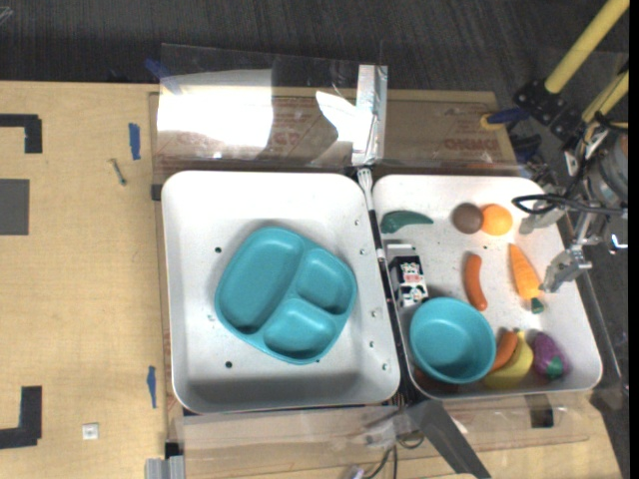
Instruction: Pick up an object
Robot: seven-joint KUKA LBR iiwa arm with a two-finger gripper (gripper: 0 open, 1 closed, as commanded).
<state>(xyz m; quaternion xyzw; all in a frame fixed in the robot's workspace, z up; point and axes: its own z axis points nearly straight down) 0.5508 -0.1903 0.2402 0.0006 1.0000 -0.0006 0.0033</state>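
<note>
Two shallow white bins side by side on the bench. In the left white bin (190, 208), a teal plastic plate with three compartments (286, 293), lying near the middle, turned at a slant to the bin's edges.

In the right white bin (449, 190), a crowd of small toys. Near the far edge: a dark teal curved piece (403, 221) toward the far left corner, then a brown round ball (466, 218) touching an orange round fruit (495, 220). Against the left edge, a small black-and-white printed box (408, 278). Toward the near left corner, a round teal plastic bowl (451, 339), upright. In the middle, an orange-red sausage-shaped toy (474, 280), lengthwise from far to near. To its right, an orange toy carrot (524, 273), green tip toward the near edge. Along the near right corner, a yellow toy banana (512, 365) beside the bowl, a small orange piece (507, 346) on it, and a purple toy eggplant (548, 355) just beside.

Grey two-finger gripper (561, 270) over the right edge of the right bin, just beside the carrot's green tip, nothing seen between its tips. Open or closed: cannot tell.
</note>
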